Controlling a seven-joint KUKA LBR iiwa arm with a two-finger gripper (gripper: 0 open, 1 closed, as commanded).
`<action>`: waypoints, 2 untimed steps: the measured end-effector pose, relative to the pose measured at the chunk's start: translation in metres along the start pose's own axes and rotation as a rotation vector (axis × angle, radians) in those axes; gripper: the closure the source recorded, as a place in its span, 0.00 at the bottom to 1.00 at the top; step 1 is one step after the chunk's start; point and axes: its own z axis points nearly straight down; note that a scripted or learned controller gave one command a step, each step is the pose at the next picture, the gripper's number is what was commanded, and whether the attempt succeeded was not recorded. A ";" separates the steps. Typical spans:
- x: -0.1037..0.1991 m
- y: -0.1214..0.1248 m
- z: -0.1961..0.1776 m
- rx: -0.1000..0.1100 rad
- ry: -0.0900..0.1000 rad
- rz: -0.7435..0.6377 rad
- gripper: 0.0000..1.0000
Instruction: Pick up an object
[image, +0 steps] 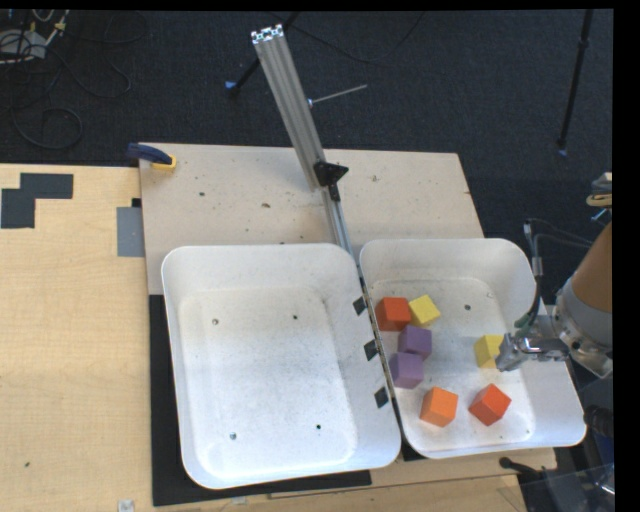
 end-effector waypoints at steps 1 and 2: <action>0.006 0.001 -0.060 -0.001 0.000 -0.005 1.00; 0.005 0.002 -0.103 0.000 0.000 -0.004 1.00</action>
